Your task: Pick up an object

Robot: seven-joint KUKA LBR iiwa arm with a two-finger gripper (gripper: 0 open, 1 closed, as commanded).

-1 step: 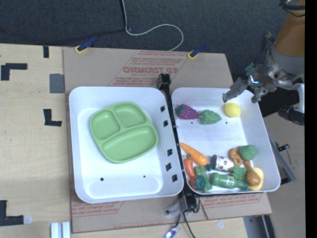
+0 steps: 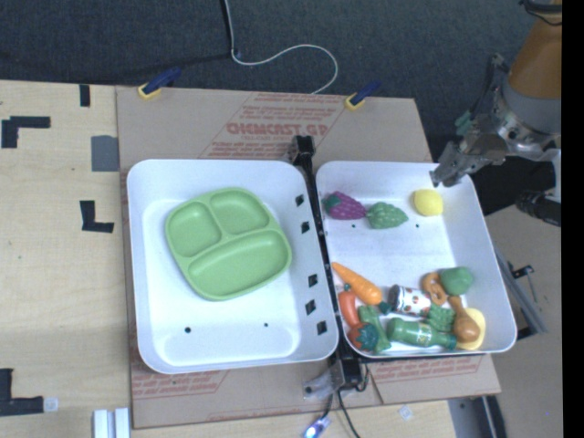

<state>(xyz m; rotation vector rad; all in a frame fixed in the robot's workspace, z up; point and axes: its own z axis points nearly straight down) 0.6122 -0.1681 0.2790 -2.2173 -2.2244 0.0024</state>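
Start at the near edge of the right bin [image 2: 474, 210], where most of the toys are heaped in the front corner: a carrot [image 2: 358, 284], a small can [image 2: 412, 300], a green bottle [image 2: 418, 334] lying on its side, a pretzel [image 2: 432, 289], a pear [image 2: 467, 325] and a green lump [image 2: 456, 278] against the right wall. They touch and overlap, so you would find a clean grasp hard there. None of them is lifted; all rest on the bin floor.

Beside that, the left bin [image 2: 146, 245] carries a green divided plate [image 2: 228, 242] with 3 compartments, and nothing lies in any of them.

Farther back in the right bin, 3 pieces lie apart from the heap in a loose row: purple grapes [image 2: 344, 205], a green leafy piece [image 2: 386, 215] and a lemon [image 2: 426, 202] near the far right corner. The lemon sits by itself with open floor around it, so I judge it the likeliest target.

At the far right, the pincer [image 2: 446, 175] hangs just above the bin's back corner, just beyond the lemon and not touching it. Its tips point down and left toward the fruit. You can see nothing between them, but the view is too small and dark to say whether they stand apart or together. So the pick is not yet done: the descent, the closing and the lift are all left.
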